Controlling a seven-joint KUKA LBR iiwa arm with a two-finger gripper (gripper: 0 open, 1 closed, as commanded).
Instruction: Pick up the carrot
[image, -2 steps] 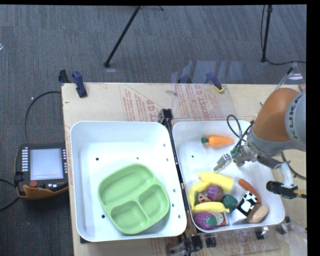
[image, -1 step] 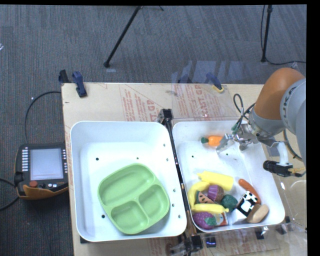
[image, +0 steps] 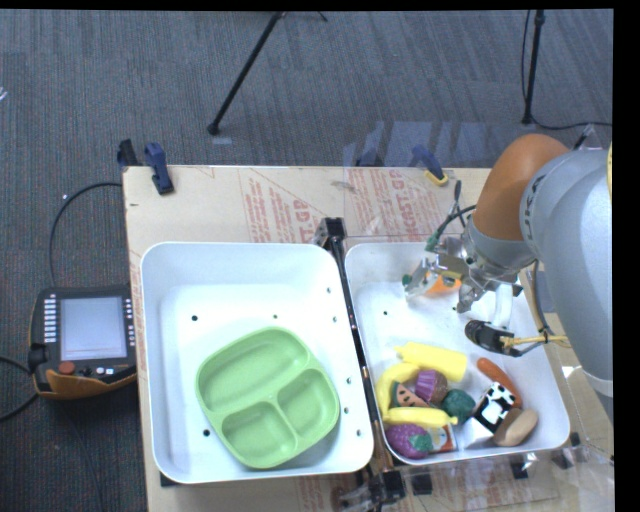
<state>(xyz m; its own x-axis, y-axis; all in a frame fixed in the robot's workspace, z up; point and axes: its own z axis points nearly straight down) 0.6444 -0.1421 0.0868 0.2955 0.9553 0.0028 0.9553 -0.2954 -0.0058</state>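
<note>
Arm over the right bin (image: 560, 400); carrot position uncertain.

At the near end of the right bin, the toy food pile (image: 445, 400) overlaps itself, so several pieces are partly covered. Farther in, near the bin's far wall, the gripper (image: 440, 280) sits low with an orange piece, likely the carrot (image: 440, 287), at its tip; finger spacing and any contact cannot be determined. The green tray (image: 268, 397) lies left of that bin.

A green plate (image: 267, 397) lies in a white bin (image: 160, 300); the arm (image: 560, 230) is grey and orange.
</note>
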